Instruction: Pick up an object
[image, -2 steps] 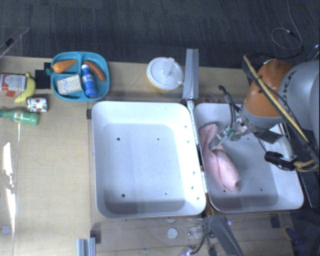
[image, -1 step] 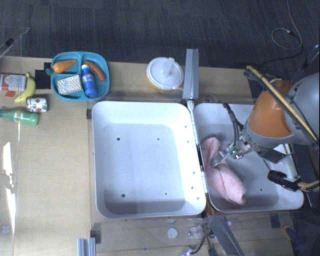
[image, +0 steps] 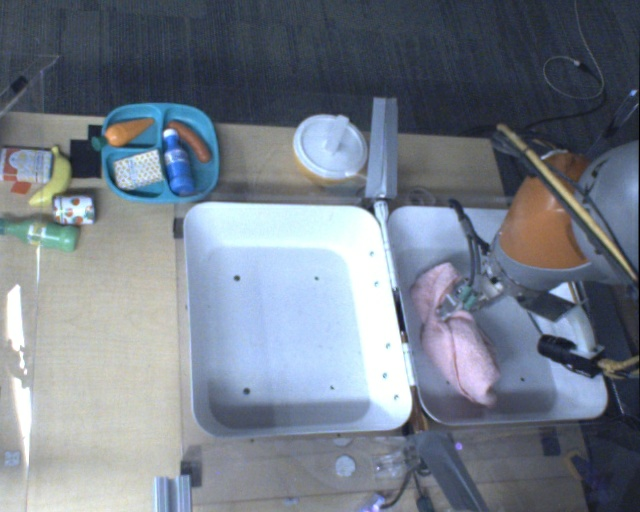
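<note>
- arm (image: 545, 225) reaches in from the right, gripper (image: 466, 297) is down in the right bin (image: 575, 400), tip on the upper-middle of the pink cloth (image: 455, 335)
- cloth is the only thing in that bin: lies crumpled along the bin's left side, close to the wall by the divider, long axis running top to bottom of the view
- fingers: cannot tell how far apart they are, the wrist and the cloth folds hide the tips; cannot confirm any fabric is actually pinched
- left bin (image: 200, 330) has nothing to grab, so the cloth is the target
- my read: we're at the grasp step, tip at or in the fabric, lift not started
- to do it well: close on a raised fold, not flat fabric; the ridge near the middle of the cloth looks like the best bite
- press in enough that both fingers get fabric, cloth gives so a shallow pinch likely slips
- lift straight up and slow; the long tail will drag and hang, so keep clear of the bin's left wall
- check for cloth between the fingers after the lift before calling it a success
</note>
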